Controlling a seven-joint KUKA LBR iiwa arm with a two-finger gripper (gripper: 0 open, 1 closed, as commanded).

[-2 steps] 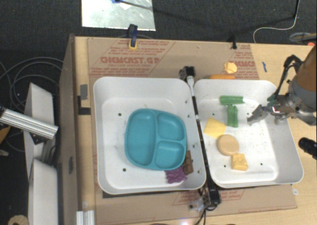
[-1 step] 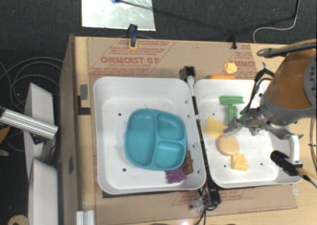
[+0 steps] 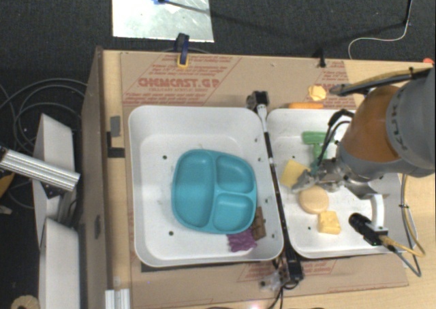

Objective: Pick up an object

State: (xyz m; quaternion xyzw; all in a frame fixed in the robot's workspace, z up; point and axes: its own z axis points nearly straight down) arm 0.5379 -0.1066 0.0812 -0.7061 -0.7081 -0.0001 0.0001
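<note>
1. Starting at the bottom of the frame, a yellow block [image 3: 330, 222] lies near the lower rim of the right bin [image 3: 297, 231]. In the left bin [image 3: 153, 165], a purple scrap [image 3: 240, 241] and a brown piece [image 3: 259, 226] sit crowded into the lower right corner. That close to the wall, they would likely be awkward to reach.
2. Higher up, a round tan piece [image 3: 314, 200] rests on open floor just up and left of the yellow block. It is away from every wall, so it looks like the easiest pick. A teal divided plate [image 3: 204, 192] takes the middle of the left bin, its compartments bare.
3. The gripper [image 3: 321, 177] hangs right above the round tan piece in the frame, with a yellow wedge [image 3: 293, 172] just to its left. I cannot tell whether it is open or closed, or whether it touches either piece. Nothing visibly sits in its grasp. From its position, one of these two is probably the object it is after.
4. Farther up the right bin lies a green piece [image 3: 314, 137]. An orange piece [image 3: 305, 105] sits at the top rim.
5. The arm [image 3: 381, 131] comes in from the right edge and bends over the bin, which places the wrist above the cluster of pieces.
</note>
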